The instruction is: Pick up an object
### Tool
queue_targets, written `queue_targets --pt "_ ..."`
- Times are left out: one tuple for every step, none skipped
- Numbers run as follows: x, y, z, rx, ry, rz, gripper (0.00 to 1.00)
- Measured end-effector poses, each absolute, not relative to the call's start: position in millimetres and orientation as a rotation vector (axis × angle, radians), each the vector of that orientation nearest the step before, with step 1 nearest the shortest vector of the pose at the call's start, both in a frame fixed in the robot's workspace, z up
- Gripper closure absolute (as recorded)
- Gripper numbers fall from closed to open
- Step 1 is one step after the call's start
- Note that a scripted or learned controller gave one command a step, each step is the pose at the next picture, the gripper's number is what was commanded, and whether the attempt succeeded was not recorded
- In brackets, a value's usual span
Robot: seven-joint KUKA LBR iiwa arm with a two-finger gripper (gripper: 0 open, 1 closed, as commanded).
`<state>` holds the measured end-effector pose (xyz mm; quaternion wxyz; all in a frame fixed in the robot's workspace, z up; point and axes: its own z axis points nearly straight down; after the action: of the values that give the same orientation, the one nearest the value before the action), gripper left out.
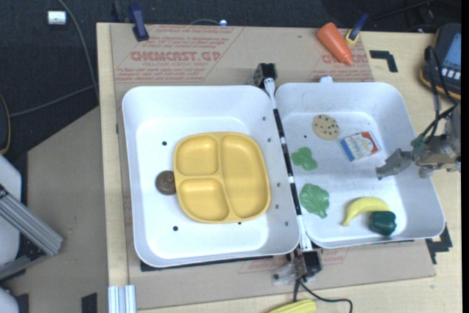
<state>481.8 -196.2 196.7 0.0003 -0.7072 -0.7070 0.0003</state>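
Note:
The right bin (396, 108) holds a chocolate-chip cookie (326, 127), a small red, white and blue carton (360, 146), two green leafy pieces (303, 158) (315, 199), a yellow banana (364, 207) and a dark green pepper (382, 222). My gripper (399, 161) comes in low over this bin's right rim. It is to the right of the carton and above the banana and pepper. Nothing shows in its grasp.
In the left bin (143, 128) lies a yellow three-compartment plate (220, 177), with a brown round object (165, 182) against its left side. An orange carrot-like toy (335, 44) lies on the bench behind the right bin. Blue clamps (137, 22) sit at the back edge.

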Motion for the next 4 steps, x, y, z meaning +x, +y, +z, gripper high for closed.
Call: queue_targets --pt "545.5 -131.4 179.7 -2.221 -2.224 -0.002 0.00" --pt "486.9 -174.6 84.2 -2.223 -2.219 0.002 0.00" --pt "586.9 -137.1 85.1 -2.219 -2.225 -0.003 0.00" --pt "604.1 -94.4 84.5 -2.221 -2.224 -0.003 0.00"
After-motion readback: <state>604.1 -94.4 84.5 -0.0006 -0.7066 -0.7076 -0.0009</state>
